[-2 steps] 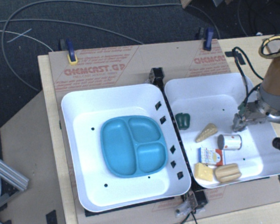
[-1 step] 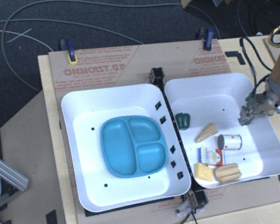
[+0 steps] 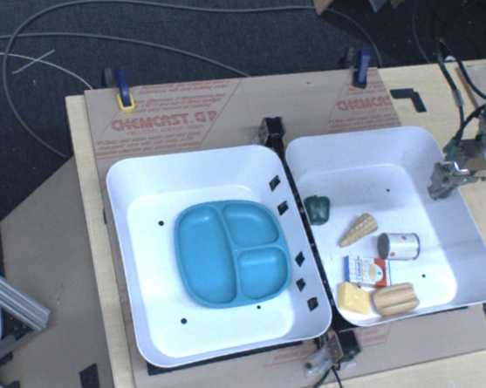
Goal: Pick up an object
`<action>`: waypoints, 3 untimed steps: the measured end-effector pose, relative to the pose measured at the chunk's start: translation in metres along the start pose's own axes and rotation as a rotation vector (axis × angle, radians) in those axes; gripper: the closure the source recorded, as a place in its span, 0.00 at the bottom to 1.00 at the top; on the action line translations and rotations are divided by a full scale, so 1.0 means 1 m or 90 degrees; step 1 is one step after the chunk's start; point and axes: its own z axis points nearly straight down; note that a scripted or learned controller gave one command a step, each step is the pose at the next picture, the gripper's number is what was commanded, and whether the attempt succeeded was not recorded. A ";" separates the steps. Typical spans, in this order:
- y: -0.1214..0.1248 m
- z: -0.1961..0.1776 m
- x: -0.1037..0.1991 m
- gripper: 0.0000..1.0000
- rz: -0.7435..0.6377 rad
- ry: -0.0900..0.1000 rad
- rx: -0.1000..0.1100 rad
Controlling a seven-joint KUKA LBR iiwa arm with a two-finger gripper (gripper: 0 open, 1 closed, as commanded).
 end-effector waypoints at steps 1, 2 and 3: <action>0.002 -0.051 -0.001 1.00 0.000 0.000 0.000; 0.021 -0.059 0.053 1.00 -0.004 0.003 0.002; 0.041 -0.050 0.105 1.00 -0.004 0.003 0.003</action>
